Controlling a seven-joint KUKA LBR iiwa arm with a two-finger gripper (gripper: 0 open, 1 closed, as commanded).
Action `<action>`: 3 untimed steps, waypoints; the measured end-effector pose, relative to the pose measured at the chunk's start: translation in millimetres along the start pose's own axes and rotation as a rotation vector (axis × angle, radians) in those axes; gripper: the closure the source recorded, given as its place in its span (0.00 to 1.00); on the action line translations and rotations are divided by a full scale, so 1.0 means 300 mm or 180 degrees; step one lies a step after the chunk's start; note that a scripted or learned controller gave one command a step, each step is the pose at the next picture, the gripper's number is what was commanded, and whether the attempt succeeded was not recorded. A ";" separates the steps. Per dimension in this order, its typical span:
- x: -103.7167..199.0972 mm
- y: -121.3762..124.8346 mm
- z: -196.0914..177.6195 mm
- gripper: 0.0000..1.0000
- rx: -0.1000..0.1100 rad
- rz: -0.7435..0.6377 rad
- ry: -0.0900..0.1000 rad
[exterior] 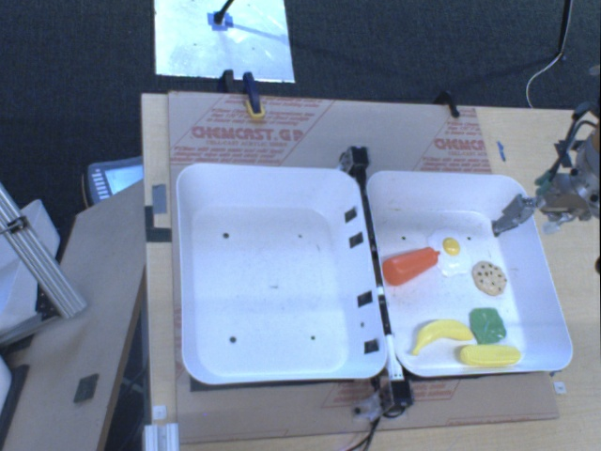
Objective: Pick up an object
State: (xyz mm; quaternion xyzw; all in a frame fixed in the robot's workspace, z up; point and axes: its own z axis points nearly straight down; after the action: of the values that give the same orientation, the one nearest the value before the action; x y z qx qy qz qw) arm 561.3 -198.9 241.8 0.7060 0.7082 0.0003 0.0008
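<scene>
The toy carrot point(410, 266) lies on its side in the right bin point(554, 346), close to the wall between the two bins. It is orange and looks like smooth, hard plastic. I think it is light and a bit slippery. Its fat end points to the left and its thin end points toward the toy fried egg point(451, 252). The best place to take it is across the thick middle, because the thin end could slip out.

The fried egg lies just beside the carrot tip. It is flat, so it looks hard to pinch. A round cookie point(488, 277) lies near the egg, flat too. Lower down there is a yellow banana point(441, 334), a green piece point(487, 324) and another long yellow piece point(489, 354), all close together. The banana is curved and could roll a little if it is pushed.

The left bin point(268, 271) sits right next to the right bin on the desk point(310, 120).

The jaws point(512, 216) hang over the top right corner of the right bin, well apart from the carrot. They hold nothing. I cannot tell how wide they are open, because they look small and blurry.
</scene>
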 end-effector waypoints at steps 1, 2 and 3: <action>0.197 0.378 -0.219 0.00 -0.0046 -0.0028 -0.0006; 0.183 0.363 -0.243 1.00 -0.0020 -0.0019 -0.0008; 0.326 0.126 -0.619 1.00 -0.0025 -0.0015 0.0003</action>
State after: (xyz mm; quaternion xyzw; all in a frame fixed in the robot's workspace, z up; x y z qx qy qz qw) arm 598.6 -100.7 427.6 0.7043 0.7099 0.0034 0.0032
